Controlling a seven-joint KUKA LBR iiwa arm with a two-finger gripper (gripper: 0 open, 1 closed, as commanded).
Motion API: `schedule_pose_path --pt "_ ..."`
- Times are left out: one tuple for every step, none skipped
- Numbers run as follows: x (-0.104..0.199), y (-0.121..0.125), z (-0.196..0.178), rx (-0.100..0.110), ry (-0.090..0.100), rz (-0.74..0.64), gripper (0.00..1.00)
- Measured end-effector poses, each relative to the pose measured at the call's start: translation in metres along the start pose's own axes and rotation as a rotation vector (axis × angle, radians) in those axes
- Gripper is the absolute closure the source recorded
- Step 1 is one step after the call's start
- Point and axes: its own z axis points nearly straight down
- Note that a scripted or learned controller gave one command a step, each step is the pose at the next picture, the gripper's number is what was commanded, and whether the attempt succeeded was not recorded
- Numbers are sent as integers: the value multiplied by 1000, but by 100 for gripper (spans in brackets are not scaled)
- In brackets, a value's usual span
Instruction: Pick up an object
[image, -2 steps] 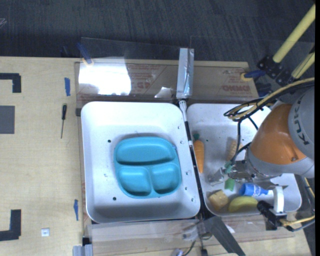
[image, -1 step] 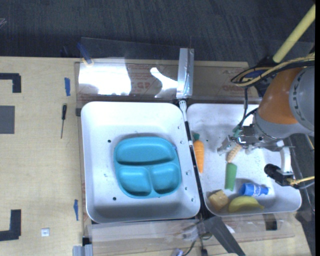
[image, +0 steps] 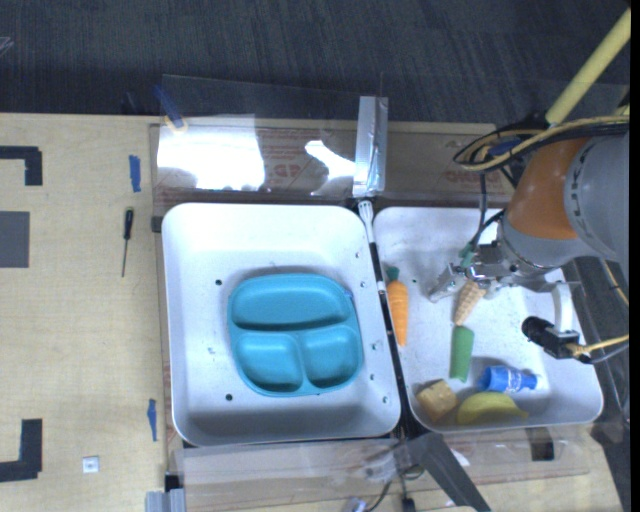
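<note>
Ice-cream cone (image: 466, 301) lay tilted in the right bin (image: 585, 395), just under my gripper (image: 462, 272), with a green stick (image: 461, 352) close below it. From above I could not tell whether the gripper was spread or closed. I judged a straight descent best, centred on the cone, clear of the carrot (image: 398, 311).

Blue divided tray (image: 293, 332), orange carrot (image: 398, 311), green cylinder (image: 461, 352), yellow banana (image: 487, 407), white bins (image: 190, 300).
</note>
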Motion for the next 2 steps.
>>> schedule_pose_path --pt "0 2 -13 -6 -2 -2 100" --pt "1 3 -23 -9 -4 -5 100"
